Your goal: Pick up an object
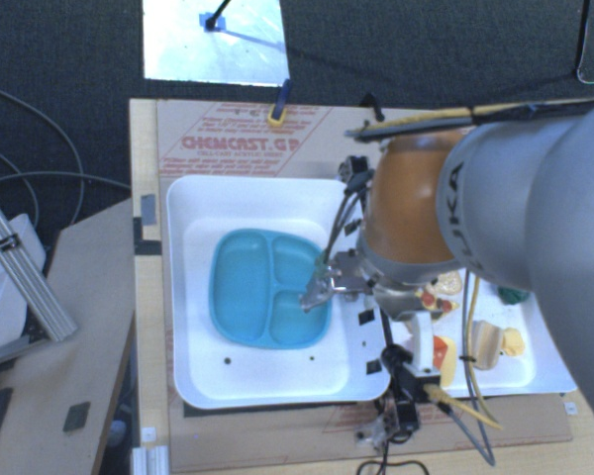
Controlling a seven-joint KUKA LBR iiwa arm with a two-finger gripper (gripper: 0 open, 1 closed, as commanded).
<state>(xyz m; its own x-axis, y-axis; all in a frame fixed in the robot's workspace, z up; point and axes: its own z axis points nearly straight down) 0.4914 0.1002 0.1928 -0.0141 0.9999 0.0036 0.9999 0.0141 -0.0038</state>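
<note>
Gripper (317, 295) is low over the left shallow white plastic bin (193, 216), at the right-hand edge of a light blue plastic divided plate (262, 290) that lies flat on the bin floor. Whether its fingers are spread or closed cannot be told; the tip is small and partly masked by the grey arm with its orange band (416, 206).

Assessment of the step in hand: this looks like the approach or closing phase of a grasp on the plate's rim. A flat, shallow plate offers little to pinch except that raised edge, so the grasp should straddle the rim squarely, one finger inside the compartment and one outside, and close fully before any lift. A slanted or shallow bite is likely to slip off the smooth plastic.

Position of the object: the plate sits near the middle of the left bin, extending leftward from the gripper, with the gripper tip at or touching its right rim. Contact cannot be confirmed. Several small yellow, white and red items (495, 342) lie in the right bin, beneath the arm.
</note>
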